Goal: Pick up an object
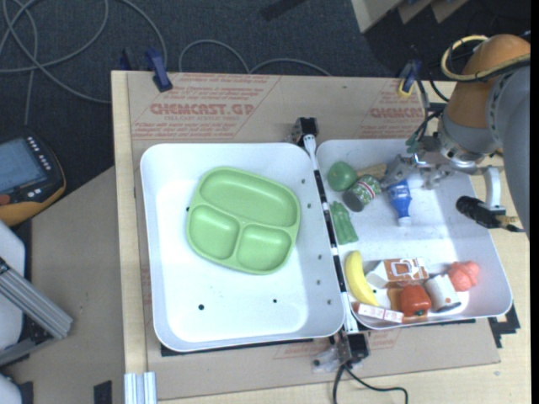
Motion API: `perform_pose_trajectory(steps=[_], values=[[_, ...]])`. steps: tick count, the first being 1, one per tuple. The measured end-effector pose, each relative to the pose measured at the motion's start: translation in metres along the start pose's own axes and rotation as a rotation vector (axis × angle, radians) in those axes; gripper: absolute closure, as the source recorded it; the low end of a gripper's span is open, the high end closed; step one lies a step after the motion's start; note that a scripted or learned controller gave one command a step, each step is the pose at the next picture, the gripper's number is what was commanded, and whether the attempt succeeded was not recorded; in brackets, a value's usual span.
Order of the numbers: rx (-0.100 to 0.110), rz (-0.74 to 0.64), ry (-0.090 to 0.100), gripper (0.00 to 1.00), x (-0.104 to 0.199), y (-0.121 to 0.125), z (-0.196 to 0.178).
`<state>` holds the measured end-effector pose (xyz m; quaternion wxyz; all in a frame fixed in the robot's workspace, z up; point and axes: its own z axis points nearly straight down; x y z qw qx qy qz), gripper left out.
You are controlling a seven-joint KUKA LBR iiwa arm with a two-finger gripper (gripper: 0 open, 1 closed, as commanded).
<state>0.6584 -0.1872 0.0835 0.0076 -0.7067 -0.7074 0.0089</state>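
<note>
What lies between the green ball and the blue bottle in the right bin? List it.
In the camera view, a small can with a green-and-red label lies between the green ball and the blue bottle.

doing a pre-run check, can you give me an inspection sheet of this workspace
surface: bench covered with brown printed board, two shallow white bins side by side, left bin and right bin
job's things: right bin holds a green ball, small can, blue and white bottle, banana, green flat piece and a heap of red, orange and white toy food
clutter: green divided plate in the left bin
grippers: hand over the right bin's far edge, above the bottle, nothing seen between its fingers
cables: grey loops on the floor, black lead at the near edge
surroundings: dark carpet, blue clamps, handheld controller at left
</note>
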Motion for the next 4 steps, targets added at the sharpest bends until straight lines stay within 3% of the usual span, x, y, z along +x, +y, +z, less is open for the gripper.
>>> perform_pose_trajectory(steps=[1, 2, 3, 4], values=[[-0.011, 0.000, 0.000, 0.00, 0.025, -0.004, 0.000], [0.007, 0.001, 0.003, 1.00, 0.025, -0.008, -0.010], [-0.028, -0.002, 0.002, 1.00, 0.109, 0.007, -0.103], [-0.021, -0.001, 0.003, 1.00, 0.162, -0.051, -0.107]])
